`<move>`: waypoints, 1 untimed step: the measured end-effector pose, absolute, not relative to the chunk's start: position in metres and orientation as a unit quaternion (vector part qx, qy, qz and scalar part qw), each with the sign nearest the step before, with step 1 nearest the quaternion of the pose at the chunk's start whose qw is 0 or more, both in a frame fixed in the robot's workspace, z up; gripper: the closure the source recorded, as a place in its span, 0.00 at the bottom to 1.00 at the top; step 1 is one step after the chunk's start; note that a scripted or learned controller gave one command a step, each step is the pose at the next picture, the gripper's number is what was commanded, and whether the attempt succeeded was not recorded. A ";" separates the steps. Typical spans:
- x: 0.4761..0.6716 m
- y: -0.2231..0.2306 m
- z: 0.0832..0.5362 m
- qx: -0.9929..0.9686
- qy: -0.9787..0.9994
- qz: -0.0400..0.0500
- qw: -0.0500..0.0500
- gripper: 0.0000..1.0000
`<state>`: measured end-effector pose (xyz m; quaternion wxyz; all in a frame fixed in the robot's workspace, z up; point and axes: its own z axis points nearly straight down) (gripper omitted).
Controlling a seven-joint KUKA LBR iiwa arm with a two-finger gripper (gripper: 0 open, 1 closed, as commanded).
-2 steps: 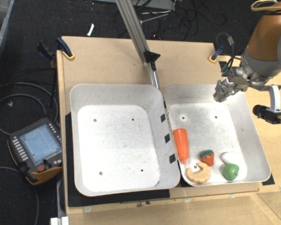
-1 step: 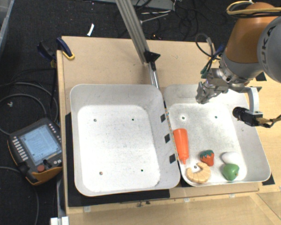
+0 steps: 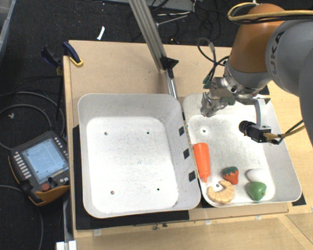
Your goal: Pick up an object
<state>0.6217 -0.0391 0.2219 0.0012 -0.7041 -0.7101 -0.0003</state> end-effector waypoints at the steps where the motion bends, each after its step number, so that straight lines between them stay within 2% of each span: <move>1: 0.630 0.014 0.214 -0.704 -0.710 -0.001 0.001 1.00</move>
